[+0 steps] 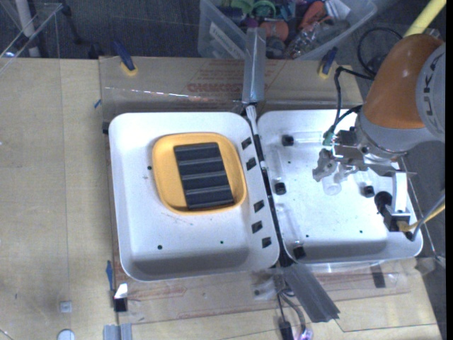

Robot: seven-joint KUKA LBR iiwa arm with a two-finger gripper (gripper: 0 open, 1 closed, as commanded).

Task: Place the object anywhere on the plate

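gripper (331,170) low in the right bin (354,236); cannot tell its state.

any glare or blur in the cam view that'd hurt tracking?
Camera view: soft overall; both white bins run bright, washing out surface detail; the hand blends into the pale right bin; the yellow plate and its dark ribbed object stand out with clear contrast.

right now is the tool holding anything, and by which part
It cannot be told. The tool hangs over the right bin, too small and blurred to show anything gripped. The yellow plate in the left bin carries a black ridged block.
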